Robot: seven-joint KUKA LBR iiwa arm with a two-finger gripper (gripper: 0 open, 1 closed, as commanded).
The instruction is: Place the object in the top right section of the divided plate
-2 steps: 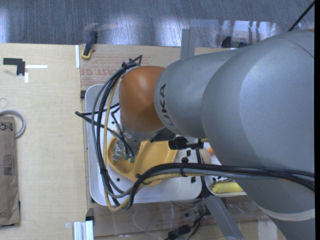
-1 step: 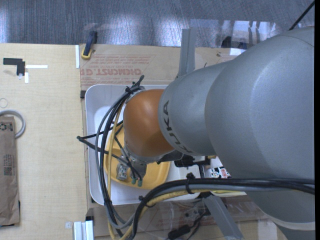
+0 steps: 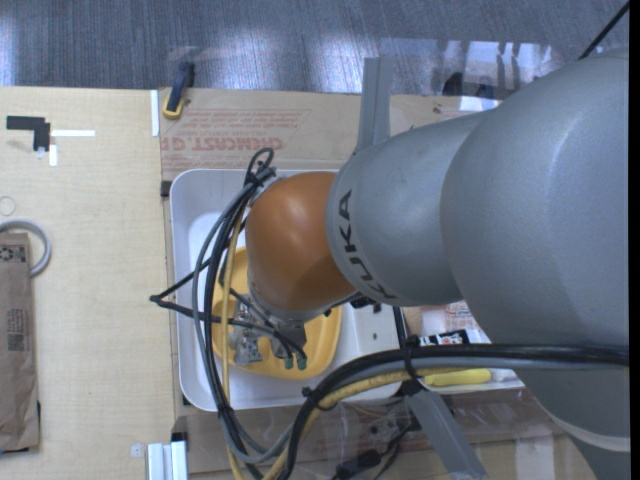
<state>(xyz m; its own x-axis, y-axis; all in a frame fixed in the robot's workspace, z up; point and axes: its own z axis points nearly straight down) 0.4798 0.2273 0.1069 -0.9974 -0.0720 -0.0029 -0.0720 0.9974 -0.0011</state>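
The grey arm with its orange band (image 3: pixel 290 248) reaches down into the left white bin (image 3: pixel 190 268) and covers most of it. Beneath the wrist lies a yellow divided plate (image 3: pixel 325 348), of which I see only the left rim and the lower edge. The gripper (image 3: pixel 265 346) hangs over the plate's lower left part, with its fingers hidden by the wrist hardware and black cables. The plate's sections and whatever lies in them are concealed by the arm.
The right bin is mostly covered by the arm; a yellow item (image 3: pixel 455 376) and some printed packaging (image 3: pixel 450 323) show in it. A brown paper bag (image 3: pixel 18 338) lies on the wooden bench at far left. Cardboard (image 3: pixel 250 133) sits behind the bins.
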